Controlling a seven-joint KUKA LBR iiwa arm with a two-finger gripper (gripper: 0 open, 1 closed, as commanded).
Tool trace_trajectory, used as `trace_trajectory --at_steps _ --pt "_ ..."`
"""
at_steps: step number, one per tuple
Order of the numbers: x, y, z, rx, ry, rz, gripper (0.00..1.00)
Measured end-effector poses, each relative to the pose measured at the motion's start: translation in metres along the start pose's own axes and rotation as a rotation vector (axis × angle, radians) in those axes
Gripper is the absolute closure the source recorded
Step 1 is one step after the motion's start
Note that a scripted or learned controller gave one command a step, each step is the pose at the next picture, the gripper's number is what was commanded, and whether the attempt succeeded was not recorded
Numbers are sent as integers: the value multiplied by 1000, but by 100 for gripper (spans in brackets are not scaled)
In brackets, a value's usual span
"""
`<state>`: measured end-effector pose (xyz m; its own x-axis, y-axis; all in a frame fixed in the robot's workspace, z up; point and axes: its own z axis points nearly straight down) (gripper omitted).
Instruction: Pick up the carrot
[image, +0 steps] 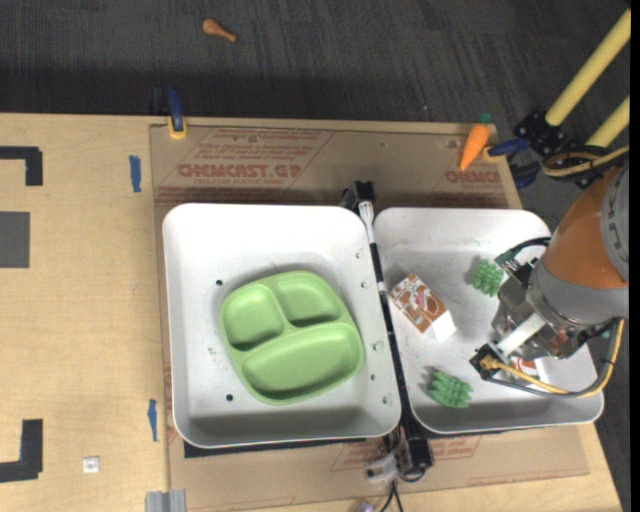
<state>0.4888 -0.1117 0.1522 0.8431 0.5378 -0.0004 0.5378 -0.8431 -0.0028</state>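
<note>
Camera view: carrot (474, 147) lies on the counter beyond the right bin's (440, 235) far edge. Pincer (512, 332), open or closed I cannot tell, hangs over that bin; it should rise and cross the rim.

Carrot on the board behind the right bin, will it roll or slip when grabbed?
The carrot looks small and toy-like, so it is probably light and stiff. Its tapered, rounded body may roll or slip from a pinch. On the flat cardboard, a push would likely slide it.
</note>
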Motion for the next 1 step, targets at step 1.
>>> trace_trajectory --at_steps 1 --pt "33 -69 -32 -1 0 -135 100"
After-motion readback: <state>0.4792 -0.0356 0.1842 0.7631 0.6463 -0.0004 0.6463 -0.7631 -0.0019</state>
